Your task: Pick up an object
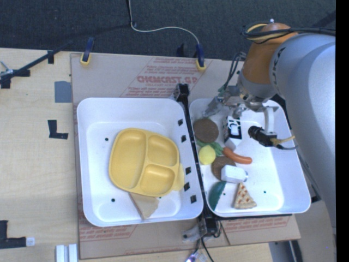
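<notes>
Dark carpeted floor along the top, with a thin white cable looping across it; below that, a pale wooden bench marked with black tape pieces, topped by a brown cardboard sheet printed in red and held at its far edge by two yellow-and-blue clamps. On the cardboard, two shallow white bins side by side, touching along a black clipped seam. In the left bin, a yellow compartment tray with three sections, lying tilted over a beige wedge-shaped piece poking out toward the near wall. In the right bin, a cluster of toy food against the left wall: a brown round patty farthest back, a yellow ball just in front of it, a green piece beside the ball, an orange-red sausage to the right, a darker brown disc partly under a white block, a dark green pod near the front, and a pizza slice beside it. Over the far part of the right bin, the gripper, reaching down from the grey arm with its orange band, hovering just right of the patty and above the sausage. Fingers too blurred and dark against the bin to judge; cannot tell how far apart, and nothing visibly held between them.
</notes>
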Controlling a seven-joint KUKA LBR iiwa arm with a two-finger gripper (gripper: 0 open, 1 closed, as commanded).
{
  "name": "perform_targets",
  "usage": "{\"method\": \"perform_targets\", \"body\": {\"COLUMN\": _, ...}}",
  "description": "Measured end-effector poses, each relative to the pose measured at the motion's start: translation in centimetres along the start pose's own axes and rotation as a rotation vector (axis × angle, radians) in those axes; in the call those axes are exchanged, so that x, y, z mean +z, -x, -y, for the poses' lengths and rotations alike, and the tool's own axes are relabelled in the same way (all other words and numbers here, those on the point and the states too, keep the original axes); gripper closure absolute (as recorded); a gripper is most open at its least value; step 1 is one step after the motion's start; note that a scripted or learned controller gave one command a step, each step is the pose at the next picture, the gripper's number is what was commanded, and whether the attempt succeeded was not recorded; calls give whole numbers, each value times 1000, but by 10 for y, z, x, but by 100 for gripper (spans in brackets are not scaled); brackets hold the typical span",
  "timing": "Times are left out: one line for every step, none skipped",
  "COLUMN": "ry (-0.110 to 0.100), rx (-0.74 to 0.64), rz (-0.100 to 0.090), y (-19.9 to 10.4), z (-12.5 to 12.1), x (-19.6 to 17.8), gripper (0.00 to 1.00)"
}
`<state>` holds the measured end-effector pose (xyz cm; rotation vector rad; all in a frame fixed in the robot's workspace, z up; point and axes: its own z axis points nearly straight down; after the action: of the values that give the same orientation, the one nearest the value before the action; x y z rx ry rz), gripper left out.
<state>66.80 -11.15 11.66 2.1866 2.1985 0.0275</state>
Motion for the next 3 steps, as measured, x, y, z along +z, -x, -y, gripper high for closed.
{"method": "perform_targets", "body": {"ry": 2, "rx": -1, "rz": 2, "y": 1, "z": -1, "x": -10, "gripper": 100}}
{"method": "perform_targets", "body": {"ry": 1, "rx": -1, "rz": 2, "y": 1, "z": -1, "x": -10, "gripper": 0}}
{"method": "perform_targets", "body": {"ry": -19, "rx": 1, "rz": -10, "y": 1, "z": 33, "x": 9, "gripper": 0}}
